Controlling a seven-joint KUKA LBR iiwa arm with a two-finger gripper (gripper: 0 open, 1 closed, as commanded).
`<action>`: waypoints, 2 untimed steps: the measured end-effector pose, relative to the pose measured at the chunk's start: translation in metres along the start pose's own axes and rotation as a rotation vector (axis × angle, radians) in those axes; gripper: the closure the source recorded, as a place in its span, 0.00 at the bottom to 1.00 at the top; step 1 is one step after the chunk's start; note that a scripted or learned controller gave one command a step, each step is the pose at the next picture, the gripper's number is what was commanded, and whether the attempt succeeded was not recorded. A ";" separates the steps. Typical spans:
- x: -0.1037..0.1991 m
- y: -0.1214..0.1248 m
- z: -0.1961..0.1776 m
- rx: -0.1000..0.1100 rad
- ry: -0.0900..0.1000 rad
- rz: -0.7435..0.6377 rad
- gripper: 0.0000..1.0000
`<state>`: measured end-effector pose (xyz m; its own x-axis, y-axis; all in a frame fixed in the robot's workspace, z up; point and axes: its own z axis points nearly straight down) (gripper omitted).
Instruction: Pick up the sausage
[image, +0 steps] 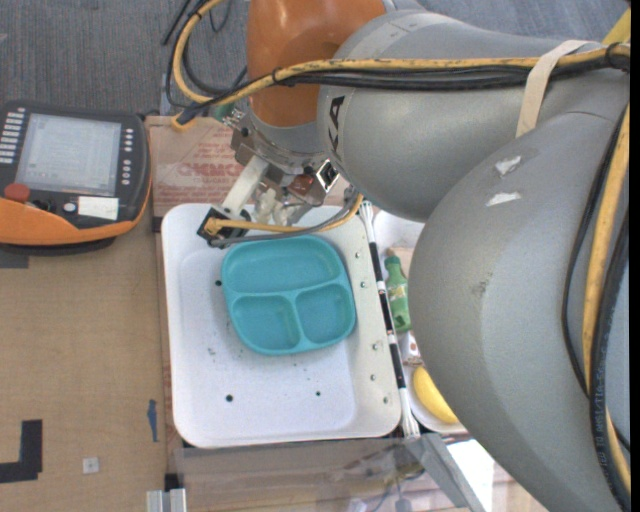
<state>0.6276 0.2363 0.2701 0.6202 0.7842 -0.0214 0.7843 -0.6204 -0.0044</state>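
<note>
My gripper (276, 208) hangs over the far edge of the left bin (200, 400), just behind a teal divided plate (290, 295) that lies in that bin. The plate's three compartments look bare. The grey arm with its orange band reaches in from the right and covers most of the right bin (412, 345). In the strip of the right bin that still shows, I see a green object (398, 296) and, nearer the front, a yellow object (430, 396).
A teach pendant (72, 172) with a screen lies on the bench to the far left. A piece of printed cardboard (190, 165) sits behind the left bin. The left bin's white floor in front of the plate has a few dark specks.
</note>
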 end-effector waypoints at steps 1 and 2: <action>-0.009 0.006 0.028 -0.003 0.016 -0.285 1.00; -0.009 0.006 0.020 -0.001 0.016 -0.283 1.00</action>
<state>0.6267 0.2254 0.2505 0.3764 0.9265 -0.0042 0.9264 -0.3764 -0.0070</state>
